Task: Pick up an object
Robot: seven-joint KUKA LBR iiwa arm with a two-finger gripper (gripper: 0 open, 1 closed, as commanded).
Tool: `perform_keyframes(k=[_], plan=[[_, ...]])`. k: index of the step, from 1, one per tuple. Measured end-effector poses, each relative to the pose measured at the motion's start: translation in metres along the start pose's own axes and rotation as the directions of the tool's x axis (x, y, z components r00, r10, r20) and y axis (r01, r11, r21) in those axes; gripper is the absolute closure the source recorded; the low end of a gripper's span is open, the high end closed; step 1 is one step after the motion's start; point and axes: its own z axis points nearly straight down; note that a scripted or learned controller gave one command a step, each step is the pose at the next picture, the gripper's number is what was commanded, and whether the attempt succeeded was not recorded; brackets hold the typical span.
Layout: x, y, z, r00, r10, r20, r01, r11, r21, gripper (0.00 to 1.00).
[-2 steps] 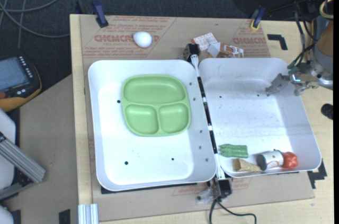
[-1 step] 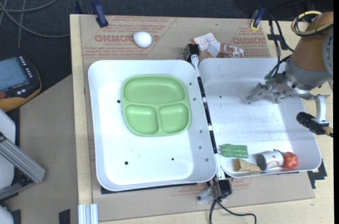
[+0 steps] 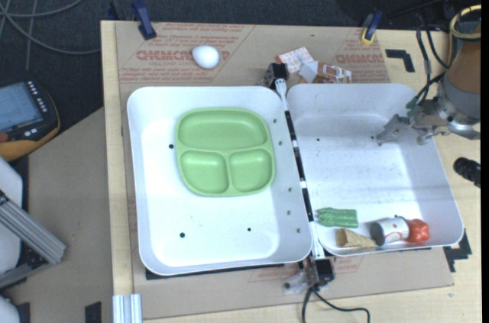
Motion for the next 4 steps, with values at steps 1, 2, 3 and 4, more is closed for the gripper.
perform_keyframes(k=[1, 2, 3, 4], plan=[[0.001, -0.011, -0.015, 1.0, 0.0, -0.002, 0.0, 1.0, 0.003, 0.0], [0.044, -0.028, 0.044, 1.0, -0.001, -0.004, 0.001, 1.0, 0.005, 0.0], [0.023, 0.056, 0.043, 1.0, -0.002, -0.001, 0.002, 1.0, 0.001, 0.0], [0.01, 0.075, -0.055, 1.0, -0.002, 0.0, 0.002, 1.0, -0.002, 0.0]])
